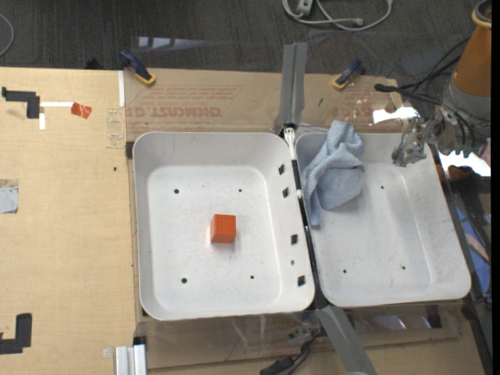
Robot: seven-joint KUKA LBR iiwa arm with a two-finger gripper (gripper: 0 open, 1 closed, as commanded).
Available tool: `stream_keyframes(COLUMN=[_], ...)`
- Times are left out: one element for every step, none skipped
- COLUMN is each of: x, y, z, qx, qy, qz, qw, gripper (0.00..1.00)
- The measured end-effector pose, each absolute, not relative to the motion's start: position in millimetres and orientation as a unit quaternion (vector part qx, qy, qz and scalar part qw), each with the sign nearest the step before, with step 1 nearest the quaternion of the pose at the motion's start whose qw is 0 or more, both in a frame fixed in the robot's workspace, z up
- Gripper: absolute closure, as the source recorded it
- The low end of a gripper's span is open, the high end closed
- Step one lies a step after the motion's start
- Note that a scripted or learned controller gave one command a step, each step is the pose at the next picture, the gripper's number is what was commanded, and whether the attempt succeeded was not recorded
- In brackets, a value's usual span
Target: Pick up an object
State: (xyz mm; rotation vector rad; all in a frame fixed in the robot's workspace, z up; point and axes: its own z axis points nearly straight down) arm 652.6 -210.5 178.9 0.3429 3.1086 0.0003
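- Orange-red, and blocky in shape, the cube [223, 229] I am after sits flat on the floor of the left bin [156, 287], a little left of that bin's middle and well apart from every wall.
- Nothing touches the cube from where I watch; it lies alone among the small dark holes in the bin floor.
- In the right bin [406, 280] I see a pale blue cloth [336, 174], crumpled, bunched against the far-left corner and draped partly over the divide between the two bins.
- My claw [408, 151] hangs over the far-right rim of the right bin, near the cloth but apart from it, and well away from the cube.
- I cannot tell from this view whether the claw's fingers are spread or pressed together; the metal parts blur into glare there, and I see nothing between them.
- The arm [476, 69] comes in from the right, its orange band showing at the upper right above the grey wrist, with dark cables looping around it.
- Behind the bins lies a cardboard sheet [211, 104] printed in red, upside down to me; I make out "CHEMCYST" or something close, the rest too faint to read.
- Two blue-and-yellow clamps [137, 66] pin that cardboard at its far edge.
- To the left the wooden tabletop [62, 209] carries a small red tag [80, 110] beside a white strip.
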Motion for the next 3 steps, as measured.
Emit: stream_keyframes(x=[643.9,660.8,660.7], y=[-213,-221,-204], z=[173,168,224], qx=[-0.007,-0.088,-0.216], qy=[1.000,0.996,0.976], qz=[0.0002,-0.0006,-0.0006], qw=[0.002,0.004,0.004], gripper=[1.00,1.00,1.00])
